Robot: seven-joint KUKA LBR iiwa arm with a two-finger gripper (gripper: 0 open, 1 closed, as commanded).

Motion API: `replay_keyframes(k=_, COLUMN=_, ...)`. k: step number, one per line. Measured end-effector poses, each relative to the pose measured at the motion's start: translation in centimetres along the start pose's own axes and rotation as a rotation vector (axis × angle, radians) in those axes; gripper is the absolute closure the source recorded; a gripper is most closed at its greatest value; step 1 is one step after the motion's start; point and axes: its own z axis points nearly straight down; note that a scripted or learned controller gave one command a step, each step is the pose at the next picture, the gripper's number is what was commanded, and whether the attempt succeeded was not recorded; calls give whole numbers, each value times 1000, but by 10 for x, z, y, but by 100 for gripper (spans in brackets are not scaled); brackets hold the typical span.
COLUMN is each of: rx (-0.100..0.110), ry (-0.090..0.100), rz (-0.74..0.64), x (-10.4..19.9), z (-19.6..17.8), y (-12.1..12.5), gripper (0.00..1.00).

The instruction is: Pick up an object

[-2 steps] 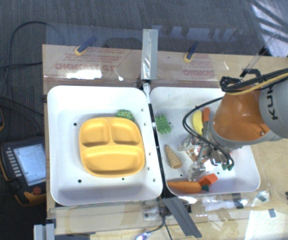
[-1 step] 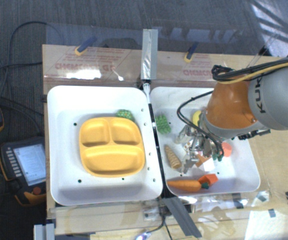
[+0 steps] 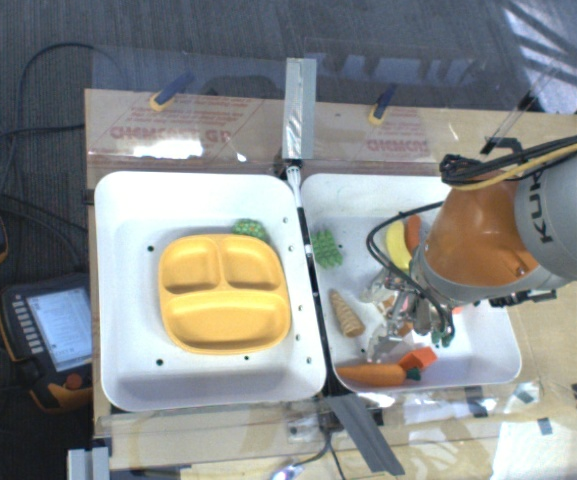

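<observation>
My gripper (image 3: 404,320) hangs low in the right bin (image 3: 488,368), near its front middle, under the orange wrist band. Just left of it lies a tan ridged cone (image 3: 347,313). An orange carrot (image 3: 370,374) rests along the front wall, below the gripper, with a small red block (image 3: 421,357) beside it. A green leafy toy (image 3: 326,249) sits near the bin's left wall. A yellow banana (image 3: 398,244) and a red piece (image 3: 413,230) lie behind the gripper, partly hidden by the arm. Nothing shows between the gripper and any object.
The left bin (image 3: 128,268) holds a yellow divided plate (image 3: 225,293) with a small green object (image 3: 251,229) at its far edge. A metal divider (image 3: 299,108) runs between the bins at the back. Black cables loop over the arm (image 3: 488,163).
</observation>
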Motion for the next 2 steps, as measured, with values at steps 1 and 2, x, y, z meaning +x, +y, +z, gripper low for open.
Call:
replay_keyframes(k=1, rx=6, ry=31, rz=165, x=-27, z=5, y=11, gripper=0)
replay_keyframes(k=2, rx=1, ry=3, rz=151, x=3, z=0, y=-13, gripper=0)
